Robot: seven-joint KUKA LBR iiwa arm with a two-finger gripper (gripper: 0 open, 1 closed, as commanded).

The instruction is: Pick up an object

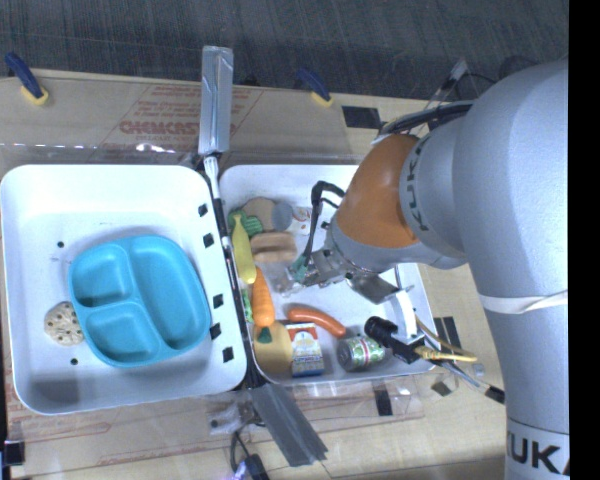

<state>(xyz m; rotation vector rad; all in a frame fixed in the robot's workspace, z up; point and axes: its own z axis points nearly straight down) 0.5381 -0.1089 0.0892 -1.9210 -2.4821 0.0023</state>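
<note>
Our arm (480, 188) dips into the crowded right bin (420, 298).
Jaws' state we cannot tell; beside the carrot (263, 303), banana (243, 251) and sausage (318, 320) crowd in, risking a glancing miss.

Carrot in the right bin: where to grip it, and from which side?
Grip the carrot at mid-length, coming straight down from above with the fingers closing across its narrow width. It lies flat and lengthwise beside the bin's left wall, with the banana at its top end, so a side approach looks blocked.
</note>
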